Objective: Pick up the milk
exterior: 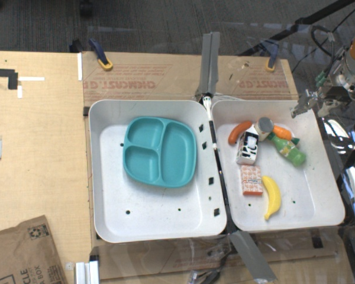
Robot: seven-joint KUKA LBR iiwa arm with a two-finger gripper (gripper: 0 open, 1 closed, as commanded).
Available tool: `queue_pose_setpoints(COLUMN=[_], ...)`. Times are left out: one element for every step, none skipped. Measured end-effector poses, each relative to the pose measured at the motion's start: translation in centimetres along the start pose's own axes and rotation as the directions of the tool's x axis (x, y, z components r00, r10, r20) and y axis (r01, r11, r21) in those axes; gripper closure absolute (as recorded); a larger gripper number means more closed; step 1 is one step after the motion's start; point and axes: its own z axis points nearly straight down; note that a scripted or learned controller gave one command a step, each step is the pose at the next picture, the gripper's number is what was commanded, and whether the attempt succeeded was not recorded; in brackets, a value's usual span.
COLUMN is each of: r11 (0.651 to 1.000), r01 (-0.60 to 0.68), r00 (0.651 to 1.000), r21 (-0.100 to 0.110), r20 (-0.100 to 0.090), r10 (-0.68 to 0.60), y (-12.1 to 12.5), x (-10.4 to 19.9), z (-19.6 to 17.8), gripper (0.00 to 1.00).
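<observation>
The milk (248,147) is a small carton with black and white cow patches. It lies in the right bin (319,215), near that bin's left wall, in its upper half. An orange sausage-shaped toy (239,132) touches its upper left and a grey can (264,125) sits at its upper right. My gripper (306,104) hangs over the right bin's far right corner, well right of the milk and apart from it, with nothing visibly held.
A green bottle with an orange top (287,147) lies right of the milk. A pink box (250,180) and a banana (272,197) lie below it. A teal divided plate (160,151) sits in the left bin (106,212). A metal divider (210,64) runs between the bins.
</observation>
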Motion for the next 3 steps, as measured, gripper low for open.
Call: queue_pose_setpoints(r11=[0.985, 0.914, 0.914], r01=[0.174, 0.405, 0.404], r00=[0.985, 0.914, 0.915], r21=[0.0, -0.021, -0.032], r20=[0.0, 0.019, 0.014], r10=[-0.174, -0.404, -0.404], y=[-1.2, -0.7, -0.3], x=[4.7, 9.0, 9.4], z=[10.2, 12.9, 11.4], gripper=[0.0, 0.0, 1.0])
